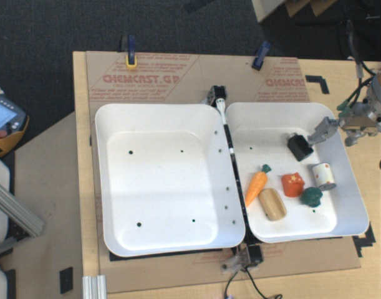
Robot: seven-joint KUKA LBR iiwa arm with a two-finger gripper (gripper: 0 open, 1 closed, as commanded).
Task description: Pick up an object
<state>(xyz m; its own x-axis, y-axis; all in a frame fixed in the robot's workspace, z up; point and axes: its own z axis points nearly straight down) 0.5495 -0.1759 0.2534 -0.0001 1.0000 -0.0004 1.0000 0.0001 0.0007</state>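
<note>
White plastic forms both shallow bins; the right bin point(346, 226) holds every candidate object, grouped toward its near right corner, presumably so the arm entering from the right can reach them. The claw point(320, 131) hangs at that bin's far right, just above a black block point(299, 146); whether it is spread or pinching cannot be told. Nearby lie a tapered orange carrot point(255, 187), a smooth tan loaf point(272, 204), a red piece point(292, 184), a white cylinder point(323, 174) and a green lump point(312, 196).

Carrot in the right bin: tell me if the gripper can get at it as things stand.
Probably yes. The carrot lies uncovered, its top bare; only the bread roll sits close beside it. The gripper is over the same bin, near the black block.
</note>
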